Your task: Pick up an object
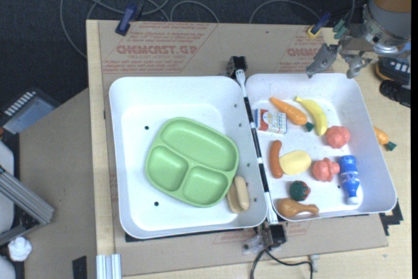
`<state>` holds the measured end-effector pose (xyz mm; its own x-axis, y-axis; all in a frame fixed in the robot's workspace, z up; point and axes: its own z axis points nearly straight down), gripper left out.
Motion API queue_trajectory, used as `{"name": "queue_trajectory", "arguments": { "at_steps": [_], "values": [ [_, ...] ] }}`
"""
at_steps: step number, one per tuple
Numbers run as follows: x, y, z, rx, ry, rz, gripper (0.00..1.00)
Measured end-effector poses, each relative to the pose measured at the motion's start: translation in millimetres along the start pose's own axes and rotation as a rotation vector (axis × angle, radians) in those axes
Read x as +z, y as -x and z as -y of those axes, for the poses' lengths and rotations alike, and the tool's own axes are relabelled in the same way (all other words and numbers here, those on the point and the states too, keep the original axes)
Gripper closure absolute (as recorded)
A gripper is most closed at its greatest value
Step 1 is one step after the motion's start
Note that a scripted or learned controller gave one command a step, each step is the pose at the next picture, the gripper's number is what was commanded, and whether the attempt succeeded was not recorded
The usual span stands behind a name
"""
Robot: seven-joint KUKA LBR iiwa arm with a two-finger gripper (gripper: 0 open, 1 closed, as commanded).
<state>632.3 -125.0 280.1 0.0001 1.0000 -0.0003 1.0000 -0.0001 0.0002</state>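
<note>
My gripper (339, 67) hangs open above the far rim of the right bin (372, 134), with nothing between its fingers (321, 65). Below it in that bin lie a carrot (289, 110), a banana (313, 114), a small red-and-white carton (272, 121), a sausage (275, 158), a yellow lemon-like piece (295, 161), two pink fruits (337, 136) (324, 169), a blue-and-white bottle (349, 178), a dark berry (299, 190) and a chicken drumstick (297, 208).
The left bin (130, 108) bears a green divided plate (191, 161) and a bread roll (238, 193) beside it. A small carrot piece (381, 138) lies outside the right bin's right wall. Cables and clamps sit at the bench's far edge.
</note>
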Motion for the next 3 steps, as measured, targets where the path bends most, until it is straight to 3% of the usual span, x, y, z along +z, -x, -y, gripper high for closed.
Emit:
{"name": "queue_trajectory", "arguments": {
  "at_steps": [1,2,3],
  "values": [
    [112.6,-6.8,14.7,0.000,-0.003,-0.001,0.00],
    [191.4,-24.4,-11.1,0.000,0.006,0.000,0.00],
    [179.9,-24.0,-12.8,0.000,0.013,0.002,1.00]
  ]
}}
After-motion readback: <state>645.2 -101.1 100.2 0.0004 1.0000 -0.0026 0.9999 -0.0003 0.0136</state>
